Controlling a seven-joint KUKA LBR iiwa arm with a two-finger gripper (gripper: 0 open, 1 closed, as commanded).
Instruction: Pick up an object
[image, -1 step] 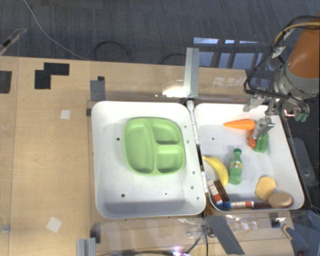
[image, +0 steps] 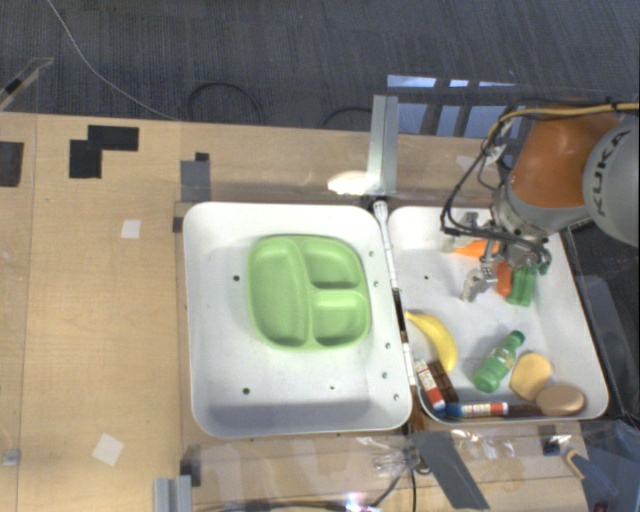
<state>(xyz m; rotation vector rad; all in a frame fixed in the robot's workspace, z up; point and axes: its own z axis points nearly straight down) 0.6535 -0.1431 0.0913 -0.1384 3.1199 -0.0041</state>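
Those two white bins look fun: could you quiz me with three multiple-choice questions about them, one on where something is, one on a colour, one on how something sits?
1. Where is the banana?
A. left bin
B. right bin
C. on the bench

2. What colour is the divided tray in the left bin?
A. green
B. red
C. blue

3. How does the green bottle sit?
A. standing upright
B. lying on its side
C. hanging from the hand

Answers: 1 B, it lies beside the centre divider in the right bin. 2 A, the tray is pale green. 3 B, it lies flat on the bin floor, apart from the hand.
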